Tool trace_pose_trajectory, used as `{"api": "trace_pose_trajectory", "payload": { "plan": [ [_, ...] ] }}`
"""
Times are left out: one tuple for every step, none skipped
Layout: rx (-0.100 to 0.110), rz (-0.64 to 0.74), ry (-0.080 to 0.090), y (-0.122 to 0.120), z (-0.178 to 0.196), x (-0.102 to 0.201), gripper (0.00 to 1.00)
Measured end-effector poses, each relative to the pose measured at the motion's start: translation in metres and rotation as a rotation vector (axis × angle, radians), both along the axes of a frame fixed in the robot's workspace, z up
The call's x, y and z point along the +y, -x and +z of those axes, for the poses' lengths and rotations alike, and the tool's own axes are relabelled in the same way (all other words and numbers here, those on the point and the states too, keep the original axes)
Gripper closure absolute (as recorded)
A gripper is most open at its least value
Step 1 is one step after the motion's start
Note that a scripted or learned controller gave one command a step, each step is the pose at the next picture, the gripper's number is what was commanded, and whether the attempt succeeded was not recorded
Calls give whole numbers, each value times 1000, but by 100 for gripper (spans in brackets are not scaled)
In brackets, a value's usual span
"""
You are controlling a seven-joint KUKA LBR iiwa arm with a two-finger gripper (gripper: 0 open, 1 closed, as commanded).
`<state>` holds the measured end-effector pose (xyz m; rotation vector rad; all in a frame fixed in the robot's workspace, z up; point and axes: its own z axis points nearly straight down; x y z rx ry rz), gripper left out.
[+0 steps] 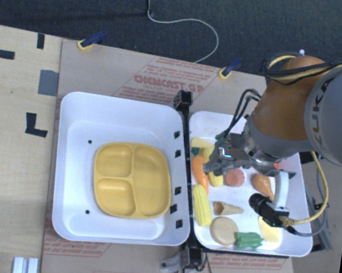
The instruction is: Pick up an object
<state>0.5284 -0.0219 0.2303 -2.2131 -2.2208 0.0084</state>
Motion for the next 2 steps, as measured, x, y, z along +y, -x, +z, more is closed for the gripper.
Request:
{"api": "trace_pose_trajectory", "payload": {
  "plan": [
    [-1, -1, 2, -10, -10, -3, 100],
    [-2, -2, 1, -2, 1, -6, 100]
  ]
}}
